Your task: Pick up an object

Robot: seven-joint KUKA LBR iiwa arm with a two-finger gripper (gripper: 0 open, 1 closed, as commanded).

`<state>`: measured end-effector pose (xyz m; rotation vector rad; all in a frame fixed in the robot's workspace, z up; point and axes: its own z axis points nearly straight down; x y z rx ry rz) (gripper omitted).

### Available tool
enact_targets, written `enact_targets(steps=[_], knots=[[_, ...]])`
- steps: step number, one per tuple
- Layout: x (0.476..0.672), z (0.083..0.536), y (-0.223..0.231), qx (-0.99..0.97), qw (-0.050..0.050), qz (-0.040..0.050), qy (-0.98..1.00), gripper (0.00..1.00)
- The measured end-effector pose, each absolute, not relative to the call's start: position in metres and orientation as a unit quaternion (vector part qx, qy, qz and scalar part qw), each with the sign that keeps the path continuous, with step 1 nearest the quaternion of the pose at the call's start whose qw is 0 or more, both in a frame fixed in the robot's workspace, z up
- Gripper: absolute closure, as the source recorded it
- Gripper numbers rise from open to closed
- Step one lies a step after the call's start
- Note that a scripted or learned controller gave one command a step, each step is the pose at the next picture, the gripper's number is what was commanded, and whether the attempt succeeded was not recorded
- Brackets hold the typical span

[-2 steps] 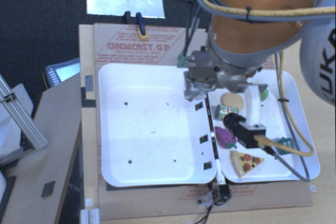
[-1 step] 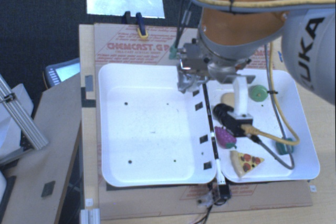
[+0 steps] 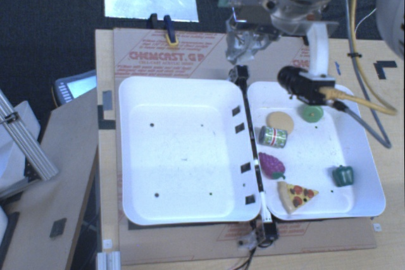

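Pizza slice [image 3: 296, 195]: lies nearest in the right bin [image 3: 364, 199], by the divider.
Green pepper [image 3: 342, 176]: right of the pizza slice, near the bin's right wall.
Purple grapes [image 3: 273, 165]: just beyond the pizza slice, close to the divider.
Small can [image 3: 273, 136]: on its side, touching the tan round piece [image 3: 280, 120] behind it.
Green round piece [image 3: 311, 114]: farther right, just beside the black fitting [image 3: 302, 86] with its yellow cable.
Left bin [image 3: 183, 148]: bare white floor with a few dark dots.
Hand [image 3: 243, 50]: high over the far end of the divider, apart from every object; I cannot tell how wide it stands.
Progress: nothing lifted; choosing, descending and grasping all remain, I judge.
Hard to make out: the hand's tips blur against the counter [image 3: 164, 55]; the arm is cut off at the top.
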<state>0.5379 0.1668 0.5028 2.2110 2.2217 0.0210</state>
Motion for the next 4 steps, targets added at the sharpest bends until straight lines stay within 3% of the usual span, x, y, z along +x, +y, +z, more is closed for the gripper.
enact_targets(steps=[1, 2, 3, 4], knots=[[0.485, 0.538, 0.239, 0.703, 0.0, 0.0033, 0.712, 1.0], [0.487, 0.535, 0.234, 0.706, 0.0, 0.0011, 0.708, 0.0], [0.488, 0.547, 0.235, 0.705, 0.0, 0.0026, 0.709, 1.0], [0.497, 0.534, 0.234, 0.707, 0.0, 0.0002, 0.707, 1.0]])
